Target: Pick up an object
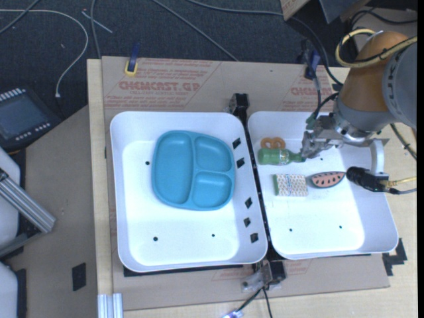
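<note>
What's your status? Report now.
Gripper low in right bin, beside green bottle. Grasp unconfirmed. Pretzel, watermelon slice, patterned pad crowd close.

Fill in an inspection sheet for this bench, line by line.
Surface: cardboard-covered bench bearing a left bin and a right bin.
Job's things: green bottle, pretzel, patterned packet and watermelon slice, all in the right bin.
Clutter: blue divided plate in the left bin.
Grippers: tool low in the right bin, at the bottle's right end; grip not discernible.
Cables: white cables on the dark floor; yellow cable at the arm.
Surroundings: black device at left.
</note>
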Tool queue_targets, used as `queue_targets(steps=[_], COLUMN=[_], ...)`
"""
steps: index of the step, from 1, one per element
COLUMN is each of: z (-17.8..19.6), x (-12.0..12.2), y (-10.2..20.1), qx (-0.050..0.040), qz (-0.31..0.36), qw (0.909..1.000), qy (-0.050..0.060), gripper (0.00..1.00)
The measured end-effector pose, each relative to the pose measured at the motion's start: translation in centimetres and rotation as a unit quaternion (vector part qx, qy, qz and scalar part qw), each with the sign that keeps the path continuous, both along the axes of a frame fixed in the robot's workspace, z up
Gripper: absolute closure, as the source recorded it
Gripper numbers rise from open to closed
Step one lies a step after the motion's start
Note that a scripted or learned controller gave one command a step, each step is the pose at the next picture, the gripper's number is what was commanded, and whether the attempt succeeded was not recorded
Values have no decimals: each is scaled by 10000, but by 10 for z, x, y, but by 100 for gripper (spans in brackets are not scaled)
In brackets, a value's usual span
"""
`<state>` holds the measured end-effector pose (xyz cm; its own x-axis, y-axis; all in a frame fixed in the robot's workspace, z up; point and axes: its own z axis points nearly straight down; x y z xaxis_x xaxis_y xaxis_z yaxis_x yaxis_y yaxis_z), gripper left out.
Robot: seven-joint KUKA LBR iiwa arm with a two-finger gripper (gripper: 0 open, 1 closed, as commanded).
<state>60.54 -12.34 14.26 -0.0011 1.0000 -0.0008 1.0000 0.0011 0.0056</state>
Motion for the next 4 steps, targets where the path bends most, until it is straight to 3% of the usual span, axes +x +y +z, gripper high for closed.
queue_targets(steps=[2, 3, 4], z=[112, 98, 104], x=[-1, 4, 13], y=[2, 52, 107], qx=[0, 16, 17], qz=[1, 19, 27], qw=[10000, 10000, 10000], qy=[-7, 39, 16], gripper=[100, 100, 100])
